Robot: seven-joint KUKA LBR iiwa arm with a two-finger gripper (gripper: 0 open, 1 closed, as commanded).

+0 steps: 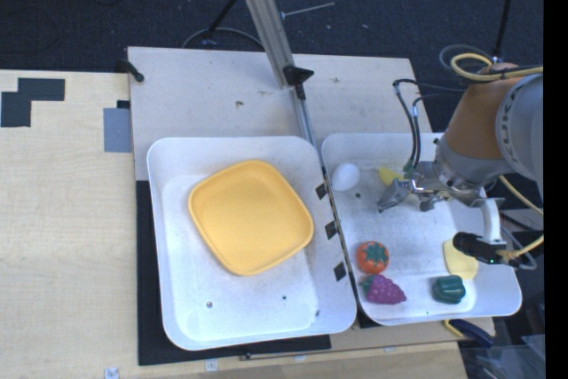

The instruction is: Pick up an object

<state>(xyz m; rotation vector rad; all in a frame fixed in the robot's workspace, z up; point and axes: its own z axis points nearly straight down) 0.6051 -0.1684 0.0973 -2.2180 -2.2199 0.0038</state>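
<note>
The right bin [417, 315] holds a white egg-shaped ball [344, 176] at its far left and a small yellow piece [388, 176] beside it. Toward the front lie a red tomato [373, 256], purple grapes [383, 288], a green pepper [449, 288] and a pale yellow piece [460, 262]. My gripper [406, 201] hangs over the middle of this bin, just in front of the small yellow piece. Its two metal fingers are spread open with nothing between them.
A large yellow square plate [250, 216] lies in the left bin [177, 315]. An aluminium post [266, 13] slants up behind the bins. Cables and the arm's grey and orange body [484, 133] crowd the right bin's far right side.
</note>
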